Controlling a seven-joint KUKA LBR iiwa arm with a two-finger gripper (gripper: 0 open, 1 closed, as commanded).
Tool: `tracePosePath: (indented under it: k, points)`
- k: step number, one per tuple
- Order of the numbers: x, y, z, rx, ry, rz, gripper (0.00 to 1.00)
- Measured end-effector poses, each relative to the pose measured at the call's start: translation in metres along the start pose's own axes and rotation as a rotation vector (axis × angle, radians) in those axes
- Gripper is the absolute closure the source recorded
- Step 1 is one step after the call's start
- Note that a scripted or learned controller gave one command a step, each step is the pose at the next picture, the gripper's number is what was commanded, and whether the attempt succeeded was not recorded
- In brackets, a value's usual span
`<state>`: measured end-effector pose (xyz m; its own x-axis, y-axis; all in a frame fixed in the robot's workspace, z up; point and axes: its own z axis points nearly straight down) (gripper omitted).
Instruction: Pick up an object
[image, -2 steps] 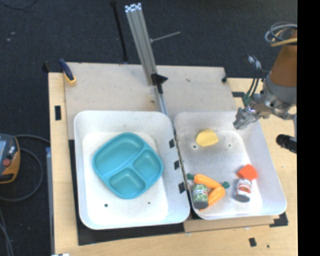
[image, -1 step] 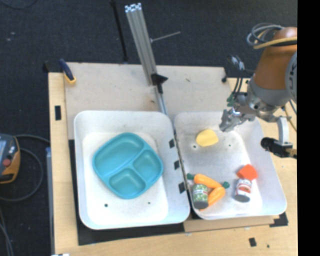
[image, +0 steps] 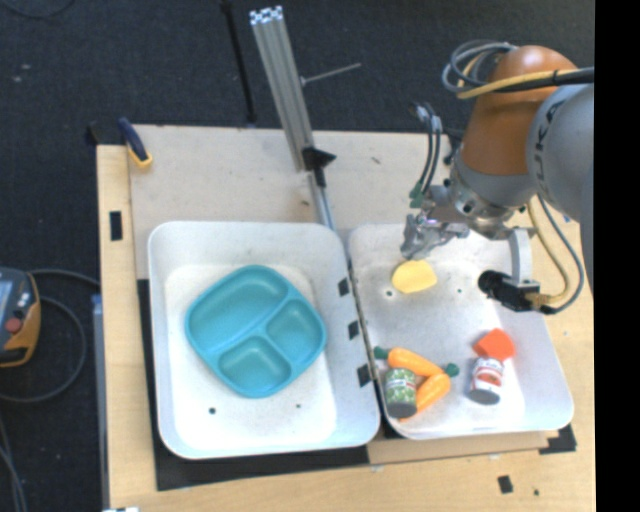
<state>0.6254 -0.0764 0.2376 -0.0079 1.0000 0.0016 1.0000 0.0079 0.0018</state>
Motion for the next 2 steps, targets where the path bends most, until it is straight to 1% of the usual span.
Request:
tracePosePath:
  k: [1, 2]
  points:
    - [0.044, -0.004, 0.004, 0.001, -0.001, 0.001, 1.0]
    - [0.097, 0.0, -0.008, 0.0, 0.0, -0.001, 1.0]
